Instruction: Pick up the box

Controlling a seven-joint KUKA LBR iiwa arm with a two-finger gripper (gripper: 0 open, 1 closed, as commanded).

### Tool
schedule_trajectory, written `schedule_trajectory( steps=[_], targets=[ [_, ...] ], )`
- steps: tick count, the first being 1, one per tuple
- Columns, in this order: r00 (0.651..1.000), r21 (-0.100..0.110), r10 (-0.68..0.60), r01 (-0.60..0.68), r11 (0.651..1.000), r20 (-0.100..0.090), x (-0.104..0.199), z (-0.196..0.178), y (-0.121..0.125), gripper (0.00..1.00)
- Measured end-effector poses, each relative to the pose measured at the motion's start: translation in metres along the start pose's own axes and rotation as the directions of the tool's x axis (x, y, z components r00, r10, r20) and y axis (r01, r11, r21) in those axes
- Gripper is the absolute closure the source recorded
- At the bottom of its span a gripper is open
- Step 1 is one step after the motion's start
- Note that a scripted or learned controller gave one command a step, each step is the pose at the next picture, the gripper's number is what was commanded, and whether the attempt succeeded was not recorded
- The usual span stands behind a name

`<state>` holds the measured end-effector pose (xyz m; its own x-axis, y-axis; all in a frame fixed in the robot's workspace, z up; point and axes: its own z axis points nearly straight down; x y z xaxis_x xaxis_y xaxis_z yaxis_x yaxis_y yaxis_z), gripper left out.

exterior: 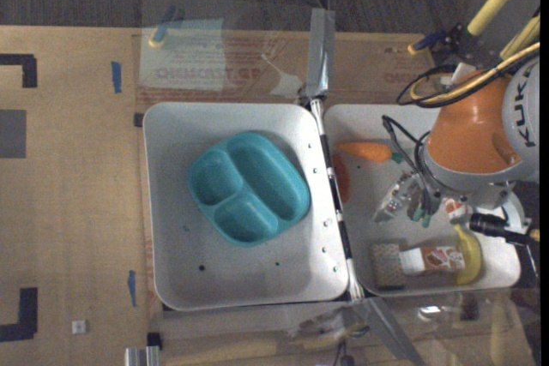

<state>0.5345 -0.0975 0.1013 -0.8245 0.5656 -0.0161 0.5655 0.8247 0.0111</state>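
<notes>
The box (429, 259) lies flat near the front edge of the right bin (364, 214); it is white with red print and has a brownish-grey left end. My gripper (408, 203) hangs above the bin floor just behind the box, a short way off and not touching it. It is open with nothing between its fingers. The grey arm with its orange band (467, 137) covers the bin's right part.
A yellow banana (469, 253) lies against the box's right end. An orange carrot (364, 152) rests at the back of the right bin, with a red strip (341, 176) by the left wall. A teal divided plate (249, 186) sits in the left bin (171, 253). Cables (437, 86) trail behind the arm.
</notes>
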Motion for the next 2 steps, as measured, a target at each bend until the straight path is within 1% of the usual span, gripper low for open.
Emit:
schedule_trajectory(
  steps=[1, 2],
  targets=[
    [0.922, 0.002, -0.386, 0.386, 0.923, -0.013, 0.0362, -0.0846, 0.029, 1.0],
    [0.923, 0.002, -0.386, 0.386, 0.923, -0.013, 0.0362, -0.0845, 0.0288, 0.0]
  ],
)
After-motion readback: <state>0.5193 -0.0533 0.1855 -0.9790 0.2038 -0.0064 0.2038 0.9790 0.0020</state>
